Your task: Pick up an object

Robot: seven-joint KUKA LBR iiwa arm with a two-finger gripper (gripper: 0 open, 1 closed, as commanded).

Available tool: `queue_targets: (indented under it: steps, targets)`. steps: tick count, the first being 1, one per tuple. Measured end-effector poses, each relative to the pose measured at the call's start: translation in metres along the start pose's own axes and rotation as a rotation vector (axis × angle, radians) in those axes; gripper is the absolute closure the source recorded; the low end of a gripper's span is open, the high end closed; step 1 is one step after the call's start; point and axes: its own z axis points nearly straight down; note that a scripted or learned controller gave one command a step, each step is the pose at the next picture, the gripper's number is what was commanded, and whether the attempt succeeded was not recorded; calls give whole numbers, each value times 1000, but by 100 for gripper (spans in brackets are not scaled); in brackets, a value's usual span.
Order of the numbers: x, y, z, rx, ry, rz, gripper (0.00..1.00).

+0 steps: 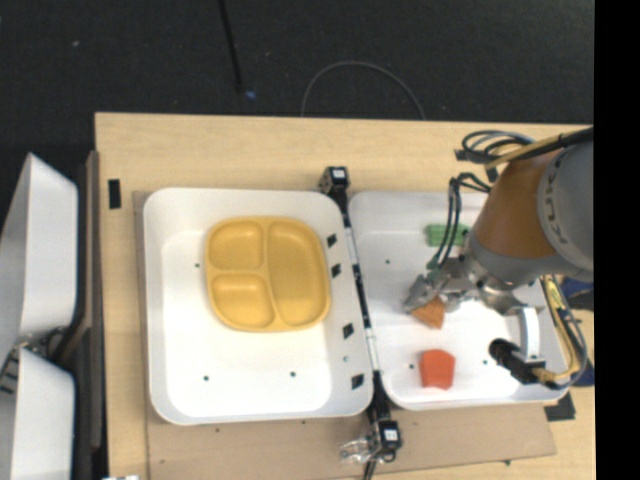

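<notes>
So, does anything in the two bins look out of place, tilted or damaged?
Nothing stands out. The yellow divided plate lies flat in the left bin; the red block and orange piece sit in the right bin.

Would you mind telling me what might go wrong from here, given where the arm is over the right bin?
The end effector sits right at the small orange object, near its edge, so a grasp may slip or nudge it aside. The red block lies close below and could get bumped. A green object is partly hidden behind the arm, so the camera cannot check it.
</notes>
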Motion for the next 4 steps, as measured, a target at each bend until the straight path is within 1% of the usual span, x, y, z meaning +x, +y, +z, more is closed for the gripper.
queue_targets:
  steps: [1,2,3,4]
  targets:
    - [-12,6,-54,-2,-2,1,100]
    - [-18,12,-100,-2,-1,-7,100]
    - [-20,13,-121,0,0,-13,100]
    - [41,28,-124,2,2,-18,100]
